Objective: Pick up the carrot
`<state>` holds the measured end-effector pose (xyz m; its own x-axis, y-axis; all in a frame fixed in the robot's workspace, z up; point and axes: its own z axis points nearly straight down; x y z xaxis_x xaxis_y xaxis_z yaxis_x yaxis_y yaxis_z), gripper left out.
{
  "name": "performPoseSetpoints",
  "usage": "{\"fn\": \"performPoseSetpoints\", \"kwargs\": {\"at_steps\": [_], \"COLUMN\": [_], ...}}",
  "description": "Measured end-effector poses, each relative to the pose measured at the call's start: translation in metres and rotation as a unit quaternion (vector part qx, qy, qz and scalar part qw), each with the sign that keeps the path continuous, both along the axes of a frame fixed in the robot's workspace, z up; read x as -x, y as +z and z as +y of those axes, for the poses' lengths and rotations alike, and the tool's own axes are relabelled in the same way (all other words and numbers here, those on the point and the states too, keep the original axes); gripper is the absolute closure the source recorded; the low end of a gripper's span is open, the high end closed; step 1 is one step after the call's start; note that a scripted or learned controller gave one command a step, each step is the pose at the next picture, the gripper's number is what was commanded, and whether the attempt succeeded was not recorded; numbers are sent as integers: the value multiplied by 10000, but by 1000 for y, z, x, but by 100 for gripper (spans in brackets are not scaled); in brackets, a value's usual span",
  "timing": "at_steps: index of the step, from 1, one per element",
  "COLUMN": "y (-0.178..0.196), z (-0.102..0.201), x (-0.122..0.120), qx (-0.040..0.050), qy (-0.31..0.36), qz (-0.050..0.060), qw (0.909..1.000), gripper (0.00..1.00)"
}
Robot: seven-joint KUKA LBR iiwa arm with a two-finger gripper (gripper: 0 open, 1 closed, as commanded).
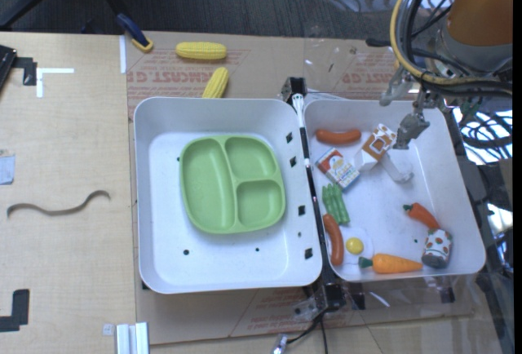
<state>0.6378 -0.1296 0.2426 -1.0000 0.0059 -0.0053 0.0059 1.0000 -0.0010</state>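
A long orange carrot with a green top lies along the front wall of the right bin. A shorter carrot lies a little behind it, near the right wall. My gripper hangs over the back half of the right bin, just right of a small orange and white carton. It is well behind both carrots and touches neither. Nothing shows in its grasp.
The right bin also holds a red sausage, a second carton, green beans, another sausage, a fried egg and a spotted toy. A green divided plate sits in the left bin. Two corn cobs lie behind the bins.
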Motion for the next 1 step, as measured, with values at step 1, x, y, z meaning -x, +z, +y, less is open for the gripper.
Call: {"fn": "performPoseSetpoints", "kwargs": {"at_steps": [1], "y": [83], "z": [-40], "x": [14], "qx": [9], "qy": [1807], "qz": [-8], "qw": [9835], "gripper": [0]}}
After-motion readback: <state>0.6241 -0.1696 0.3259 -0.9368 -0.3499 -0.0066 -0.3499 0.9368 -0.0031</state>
